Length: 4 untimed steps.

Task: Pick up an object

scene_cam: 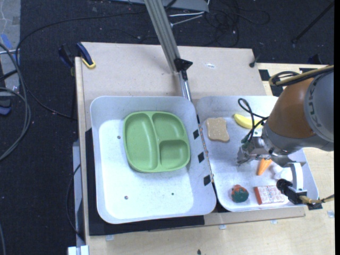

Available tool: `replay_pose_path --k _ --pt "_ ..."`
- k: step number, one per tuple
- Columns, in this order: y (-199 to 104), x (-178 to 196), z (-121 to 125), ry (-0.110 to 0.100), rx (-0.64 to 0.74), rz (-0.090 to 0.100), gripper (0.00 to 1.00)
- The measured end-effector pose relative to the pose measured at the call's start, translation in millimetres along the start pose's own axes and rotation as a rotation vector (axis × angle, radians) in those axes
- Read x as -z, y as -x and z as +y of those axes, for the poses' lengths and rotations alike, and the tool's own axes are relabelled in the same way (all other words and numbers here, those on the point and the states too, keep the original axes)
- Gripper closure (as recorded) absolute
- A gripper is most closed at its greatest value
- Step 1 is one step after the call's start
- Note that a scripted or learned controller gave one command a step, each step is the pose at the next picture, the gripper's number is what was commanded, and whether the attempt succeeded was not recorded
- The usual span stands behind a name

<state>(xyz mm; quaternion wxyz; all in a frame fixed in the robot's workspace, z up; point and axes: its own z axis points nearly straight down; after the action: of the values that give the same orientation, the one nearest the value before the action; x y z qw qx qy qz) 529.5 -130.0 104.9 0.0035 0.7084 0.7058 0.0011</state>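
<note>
Well, nothing looks lifted yet: the grey two-finger gripper (248, 155) hangs low in the right white bin (223, 108), just beside the small orange carrot-shaped toy (263, 167); whether it's parted or closed, I cannot tell

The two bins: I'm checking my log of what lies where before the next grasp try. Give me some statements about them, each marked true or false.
1. The green divided plate lies in the left bin. True.
2. The slice of bread lies on the green plate. False: it lies in the right bin, left of the banana.
3. The gripper is over the right bin. True.
4. The orange carrot lies in the left bin. False: it lies in the right bin, beside the gripper.
5. The red and white box lies near the right bin's front edge. True.
</note>
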Motion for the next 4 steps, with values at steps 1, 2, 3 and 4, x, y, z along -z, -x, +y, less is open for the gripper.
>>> replay_pose_path --k 1,2,3,4 --pt "0.2 42.8 4.9 -0.003 0.006 0.002 1.00" --pt "0.6 95.9 6.8 -0.001 0.007 0.002 1.00" --pt "-59.1 92.8 13.7 -0.006 0.012 0.006 1.00" --pt "-110.2 109.8 23.3 -0.004 0.012 0.005 1.00"
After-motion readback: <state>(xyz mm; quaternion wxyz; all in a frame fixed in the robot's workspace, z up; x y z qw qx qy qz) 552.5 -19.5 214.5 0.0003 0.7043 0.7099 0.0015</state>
